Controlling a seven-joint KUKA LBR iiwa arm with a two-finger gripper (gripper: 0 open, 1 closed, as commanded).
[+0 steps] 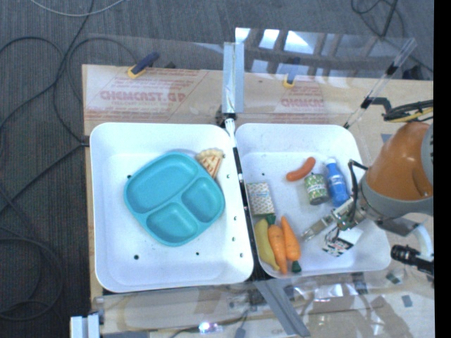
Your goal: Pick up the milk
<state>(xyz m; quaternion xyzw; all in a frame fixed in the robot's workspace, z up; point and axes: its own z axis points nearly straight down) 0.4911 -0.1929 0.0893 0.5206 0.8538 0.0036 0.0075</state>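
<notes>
A small white item with dark print (pixel 341 243), which looks like the milk carton, lies near the front right of the right bin (pixel 303 134). My gripper (pixel 335 225) hangs low over the bin floor just above and to the left of it, touching or nearly touching it. The grey arm with its orange band (pixel 398 167) comes in from the right and hides part of the bin's right side. I cannot tell whether the white item is between the gripper's parts.
In the right bin lie a blue bottle (pixel 337 182), a green can (pixel 316 189), a red sausage (pixel 301 168), a patterned box (pixel 260 198), a banana (pixel 263 239) and carrots (pixel 284 241). The left bin (pixel 106 189) holds a blue divided plate (pixel 175 197) and a pizza slice (pixel 211 161).
</notes>
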